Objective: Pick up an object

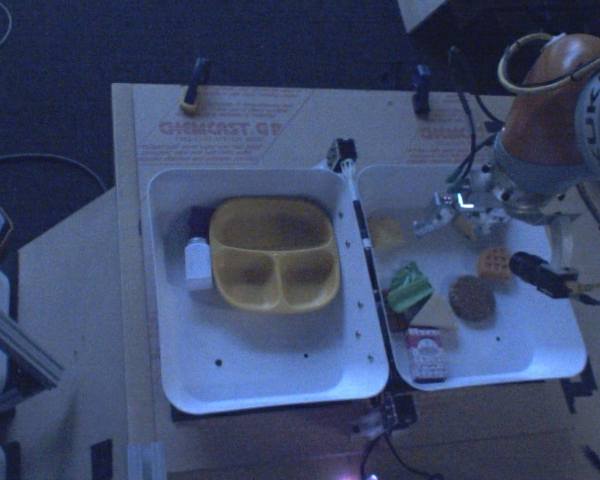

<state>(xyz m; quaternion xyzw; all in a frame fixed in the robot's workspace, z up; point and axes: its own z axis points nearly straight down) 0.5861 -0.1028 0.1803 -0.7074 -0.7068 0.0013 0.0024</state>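
The bench [230, 118] fills the middle of the picture and has red letters printed on it near the top. Two white bins sit on it side by side. The left bin [270, 378] holds a big yellow plate [275, 253] with three parts. A small white bottle [198, 263] stands just beside the plate, on its left side.

The robot arm [555, 118] comes in from the upper right of the picture, grey with an orange part. Its hand [450, 213] hangs over the top part of the right bin [540, 353]. The picture is dim, and I cannot tell if the hand is open or closed.

In the right bin there is a round brown cookie [471, 298], an orange waffle [494, 264] just above it, a green thing [409, 288] near the left wall, a red and white box [427, 353] at the bottom, and a pale round thing [387, 231] near the top left.
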